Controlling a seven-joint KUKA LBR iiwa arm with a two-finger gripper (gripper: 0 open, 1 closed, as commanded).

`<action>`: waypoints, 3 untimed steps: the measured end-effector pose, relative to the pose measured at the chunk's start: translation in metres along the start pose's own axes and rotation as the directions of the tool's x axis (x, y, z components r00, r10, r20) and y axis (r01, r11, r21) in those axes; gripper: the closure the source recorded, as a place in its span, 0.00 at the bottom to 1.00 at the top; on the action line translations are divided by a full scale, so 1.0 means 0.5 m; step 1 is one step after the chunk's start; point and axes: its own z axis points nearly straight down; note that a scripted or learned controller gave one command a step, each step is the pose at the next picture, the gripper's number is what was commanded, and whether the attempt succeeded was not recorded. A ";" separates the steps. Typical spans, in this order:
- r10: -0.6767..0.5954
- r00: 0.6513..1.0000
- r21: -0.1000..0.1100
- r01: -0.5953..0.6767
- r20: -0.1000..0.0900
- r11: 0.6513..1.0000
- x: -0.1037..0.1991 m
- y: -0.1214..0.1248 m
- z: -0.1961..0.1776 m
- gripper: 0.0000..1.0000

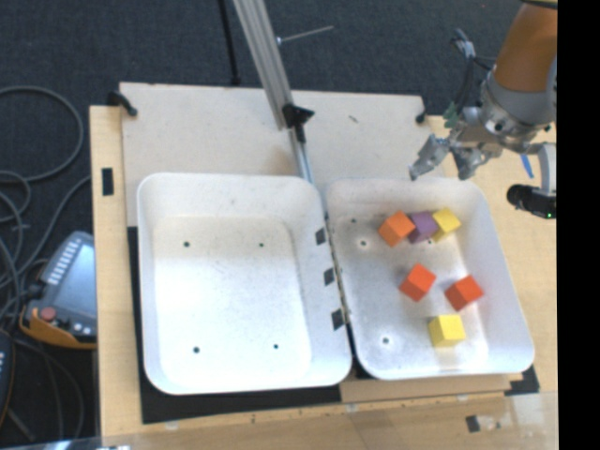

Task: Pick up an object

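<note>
The right bin (497,251) holds several small blocks. An orange block (397,228), a purple block (424,225) and a yellow block (446,221) sit in a row near its far side. Lower down lie an orange-red block (418,281), a red block (464,292) and a yellow block (447,330). My gripper (446,160) hangs open above the bin's far rim, up and right of the row of blocks, with nothing between its fingers. The grey arm with its orange band (525,40) rises behind it at the upper right.
The left bin (150,251) stands beside the right one. A slanted metal post (267,59) comes down to the gap between the bins at the far side. Cables and a handheld pendant (61,289) lie on the floor at the left.
</note>
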 end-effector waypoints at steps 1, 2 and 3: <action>0.005 1.000 0.007 -0.005 -0.004 1.000 0.050 -0.063 0.176 0.00; 0.007 1.000 -0.024 -0.007 0.003 1.000 0.055 -0.019 0.261 0.00; 0.006 1.000 -0.020 -0.006 0.000 1.000 0.071 -0.023 0.277 0.00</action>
